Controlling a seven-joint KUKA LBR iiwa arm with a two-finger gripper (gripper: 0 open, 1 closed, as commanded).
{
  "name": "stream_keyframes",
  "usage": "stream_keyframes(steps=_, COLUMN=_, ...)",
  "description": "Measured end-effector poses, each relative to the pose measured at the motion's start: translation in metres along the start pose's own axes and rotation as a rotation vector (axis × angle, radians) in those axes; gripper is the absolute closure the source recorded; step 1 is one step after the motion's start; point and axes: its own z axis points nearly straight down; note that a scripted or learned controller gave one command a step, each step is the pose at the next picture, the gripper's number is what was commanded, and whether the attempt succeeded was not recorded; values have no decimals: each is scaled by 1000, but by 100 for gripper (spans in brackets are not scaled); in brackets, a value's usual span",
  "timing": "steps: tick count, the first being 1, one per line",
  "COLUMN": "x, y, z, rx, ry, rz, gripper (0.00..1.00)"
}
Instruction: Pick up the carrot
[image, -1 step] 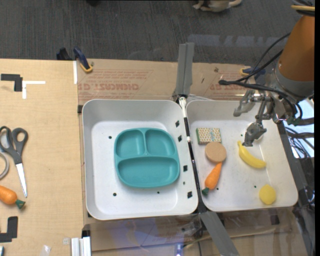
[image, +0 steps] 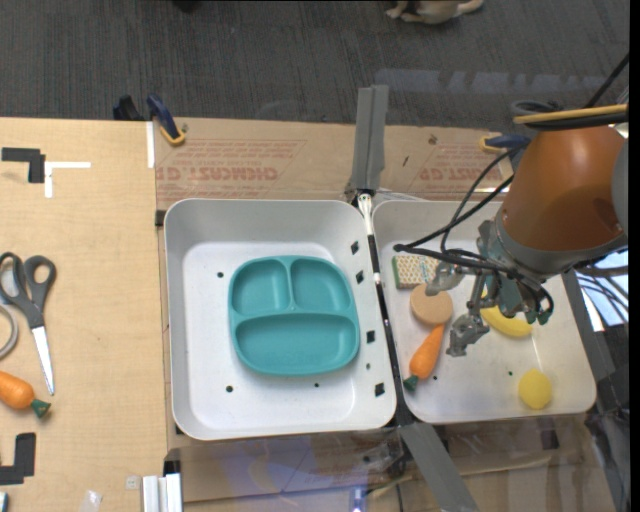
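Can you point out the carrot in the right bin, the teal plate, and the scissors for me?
carrot (image: 427, 353), camera view, middle of its orange body.
teal plate (image: 294, 345), camera view, floor of its large compartment.
scissors (image: 24, 277), camera view, on the handle loops.

the arm comes in from the right, its orange band (image: 565, 195) bulking large over the grey wrist (image: 520, 265). black cables loop off the wrist to the left. the gripper (image: 466, 335) points down and leftward, its grey fingers (image: 462, 338) low; their spread is too blurred to tell.
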Motion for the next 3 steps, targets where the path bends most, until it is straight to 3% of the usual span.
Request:
stream_keyframes(steps=1, x=33, y=-28, z=79, rx=0, ry=0, rz=-205, gripper=0)
stream_keyframes(steps=2, x=32, y=-27, z=98, rx=0, ry=-2, rz=150, gripper=0)
stream_keyframes(steps=3, x=30, y=-29, z=98, rx=1, ry=-4, rz=-235, gripper=0)
